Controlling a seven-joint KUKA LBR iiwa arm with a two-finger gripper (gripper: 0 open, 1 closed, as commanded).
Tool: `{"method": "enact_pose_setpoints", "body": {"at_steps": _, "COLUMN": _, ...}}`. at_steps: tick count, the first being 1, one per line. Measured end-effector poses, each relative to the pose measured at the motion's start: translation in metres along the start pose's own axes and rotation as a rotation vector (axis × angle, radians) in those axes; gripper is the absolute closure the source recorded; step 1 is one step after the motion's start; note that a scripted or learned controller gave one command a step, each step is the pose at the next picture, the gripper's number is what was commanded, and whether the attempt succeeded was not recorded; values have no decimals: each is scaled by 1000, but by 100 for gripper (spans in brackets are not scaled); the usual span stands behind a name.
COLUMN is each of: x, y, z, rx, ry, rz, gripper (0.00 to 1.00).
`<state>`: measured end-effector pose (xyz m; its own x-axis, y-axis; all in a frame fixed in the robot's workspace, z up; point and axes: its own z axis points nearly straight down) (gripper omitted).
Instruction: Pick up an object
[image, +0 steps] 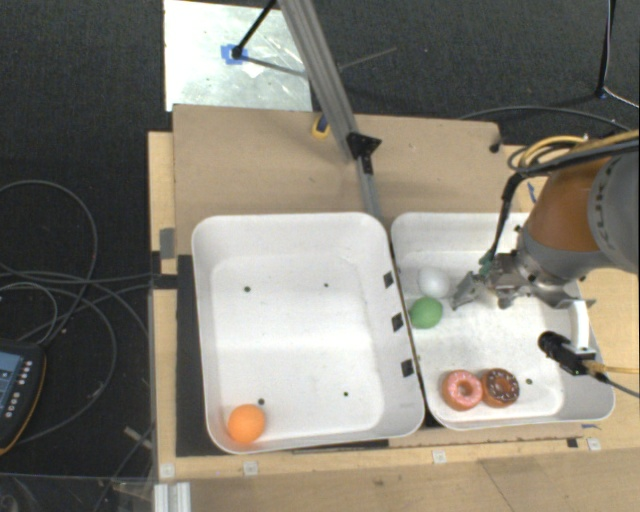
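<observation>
- Gripper (470, 291) sits low inside the right bin (600, 400), reaching in from the right on the grey arm (615, 215) with its orange band (562, 215).
- Its dark fingers point left toward the middle of the bin, and whether they are spread or pressed together cannot be told from this angle; nothing is visibly between them.
- Just left of the fingertips lies a white ball (432, 280), close to the gripper, though contact cannot be judged.
- Right below that ball, touching or nearly touching it, rests a green ball (426, 313), near the bin's left wall.
- Toward the near edge of the same bin lie two doughnuts side by side and touching: a pink-frosted doughnut (462, 389) on the left and a chocolate doughnut (500, 387) with sprinkles on the right.
- Across the divide, the left bin (215, 245) holds an orange ball (245, 423) in its near left corner, well apart from the gripper.
- Both bins rest on a tan bench (260, 160), with black clips (397, 321) along the seam between them.
- A slanted grey pole (330, 80) crosses the far side of the bench.
- Cables (60, 300) lie on the dark floor to the left, beside a handheld pendant (18, 385).
</observation>
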<state>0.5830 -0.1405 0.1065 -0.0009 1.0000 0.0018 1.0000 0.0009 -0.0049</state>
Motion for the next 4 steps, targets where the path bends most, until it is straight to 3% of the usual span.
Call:
{"method": "enact_pose_setpoints", "body": {"at_steps": 1, "x": -1, "y": 2, "z": -14, "rx": -9, "ry": -2, "rz": 0, "gripper": 100}}
{"method": "enact_pose_setpoints", "body": {"at_steps": 4, "x": -12, "y": -9, "z": -165, "rx": -12, "ry": -4, "rz": -4, "gripper": 100}}
